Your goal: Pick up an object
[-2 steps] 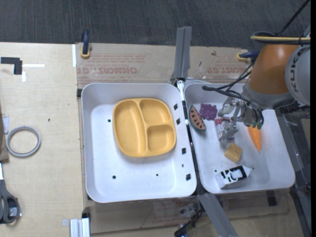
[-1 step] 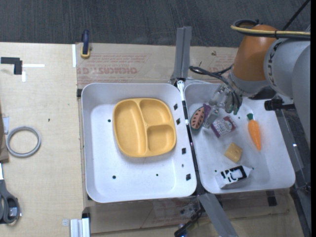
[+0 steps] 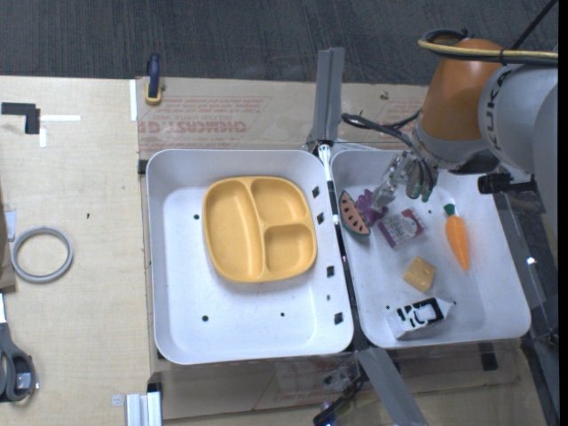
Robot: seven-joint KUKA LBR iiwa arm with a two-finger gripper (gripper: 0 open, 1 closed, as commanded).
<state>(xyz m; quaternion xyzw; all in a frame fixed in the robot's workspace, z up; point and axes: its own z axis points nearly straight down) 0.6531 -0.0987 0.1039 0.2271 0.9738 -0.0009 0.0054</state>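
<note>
From the camera view, the arm (image 3: pixel 497 105) reached in from the right, its orange band above the wrist, and the gripper (image 3: pixel 410 183) hung over the back left part of the right bin (image 3: pixel 497 322). Whether the gripper was released or clenched could not be told; nothing showed between its tips.

In the right bin lay five things. A melon slice (image 3: pixel 354 214) sat by the left wall, green rind outward. Just beside it, below the gripper, lay a purple packet (image 3: pixel 399 226), and a purple bit (image 3: pixel 368 201) lay between the slice and the gripper. A carrot (image 3: pixel 457 239) lay to the right, apart from the packet, its green top toward the back. A yellow block (image 3: pixel 420 274) rested near the middle, and a black-and-white carton (image 3: pixel 419 315) lay near the front edge.

The left bin (image 3: pixel 177 327) held a yellow plate (image 3: pixel 259 229) with three compartments, set toward the back.

On the bench (image 3: pixel 71 327) to the left lay a grey ring (image 3: pixel 40 254), and scissors (image 3: pixel 16 375) sat at the edge. A clamp (image 3: pixel 153 80) stood behind the left bin.
</note>
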